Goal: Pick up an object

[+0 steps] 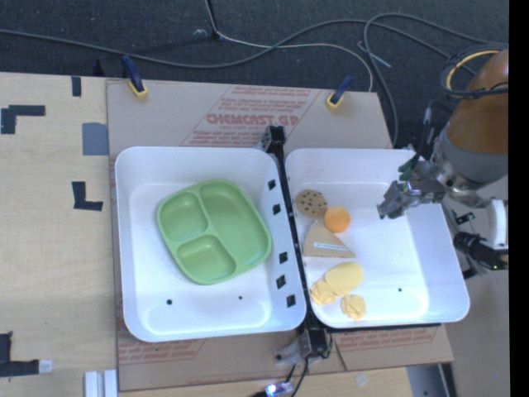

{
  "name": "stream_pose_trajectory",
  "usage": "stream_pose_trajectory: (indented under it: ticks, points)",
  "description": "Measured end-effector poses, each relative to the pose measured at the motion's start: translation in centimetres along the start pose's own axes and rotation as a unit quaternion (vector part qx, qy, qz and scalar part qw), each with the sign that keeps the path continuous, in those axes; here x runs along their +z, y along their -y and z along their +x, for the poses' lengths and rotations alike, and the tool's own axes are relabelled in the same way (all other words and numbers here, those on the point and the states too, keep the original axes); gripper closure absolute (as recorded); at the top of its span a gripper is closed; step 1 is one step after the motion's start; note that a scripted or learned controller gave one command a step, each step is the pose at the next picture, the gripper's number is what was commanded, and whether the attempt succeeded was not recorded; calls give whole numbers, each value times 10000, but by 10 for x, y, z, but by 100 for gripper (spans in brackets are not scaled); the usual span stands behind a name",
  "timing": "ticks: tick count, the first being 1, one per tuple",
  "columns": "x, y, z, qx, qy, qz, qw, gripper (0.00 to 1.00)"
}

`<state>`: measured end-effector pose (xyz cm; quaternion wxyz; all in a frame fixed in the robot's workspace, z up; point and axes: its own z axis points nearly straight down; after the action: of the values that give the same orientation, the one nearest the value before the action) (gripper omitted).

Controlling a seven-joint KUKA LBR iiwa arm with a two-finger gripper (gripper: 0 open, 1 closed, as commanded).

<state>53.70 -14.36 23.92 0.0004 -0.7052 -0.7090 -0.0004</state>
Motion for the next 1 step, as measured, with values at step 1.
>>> stream_pose_trajectory:
  ticks: [1]
  points:
    - [13, -5, 53, -1, 2, 8, 10000, 100]
